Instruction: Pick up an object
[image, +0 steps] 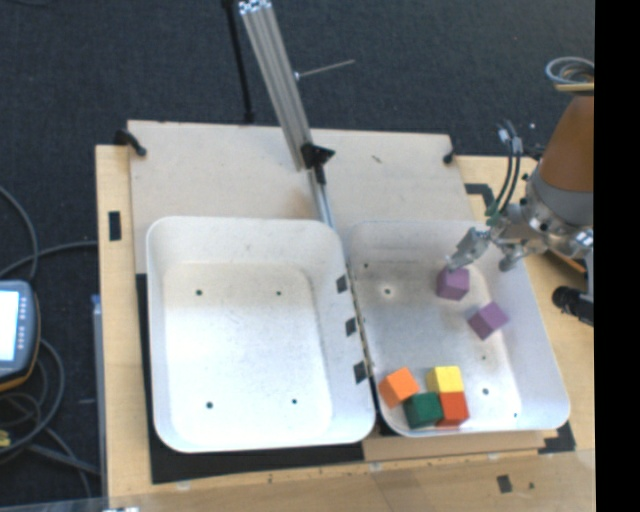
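Hovering jaws (466, 250) touch a purple cube (453, 283) (matte, small).

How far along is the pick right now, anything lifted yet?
Done: the hand has reached the right bin, at the upper purple block. In hand: nothing I can confirm; whether it grips that block is unclear. Left: the grasp and lift. The other purple block and the colored cluster sit untouched.
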